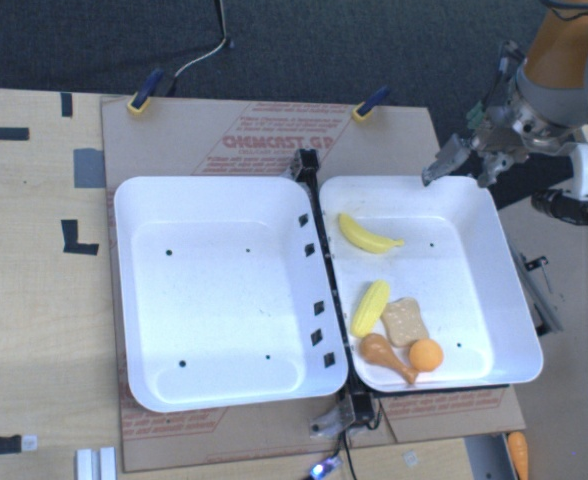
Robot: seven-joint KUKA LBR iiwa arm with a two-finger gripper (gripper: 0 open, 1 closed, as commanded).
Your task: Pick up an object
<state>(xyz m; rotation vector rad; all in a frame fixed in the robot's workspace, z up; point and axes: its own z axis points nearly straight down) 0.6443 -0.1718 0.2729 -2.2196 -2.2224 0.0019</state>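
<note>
gripper (461, 165) upper right, fingers spread, empty | right bin (494, 228): banana (367, 235), corn (371, 307), bread (404, 321), drumstick (386, 355), orange (426, 355)

Arm (559, 48) cut off at top-right edge — orange thing (518, 454) cropped at the bottom.

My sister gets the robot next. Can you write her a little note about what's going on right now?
Gripper: open, holding nothing, above the top right corner of the right bin.
Things: all in the right bin. Banana near the top; corn, bread slice, chicken drumstick and orange bunched near the bottom.
Done: nothing picked yet.
Left: lower onto one toy, grab it, lift. The banana lies apart, so it may be easiest.
</note>
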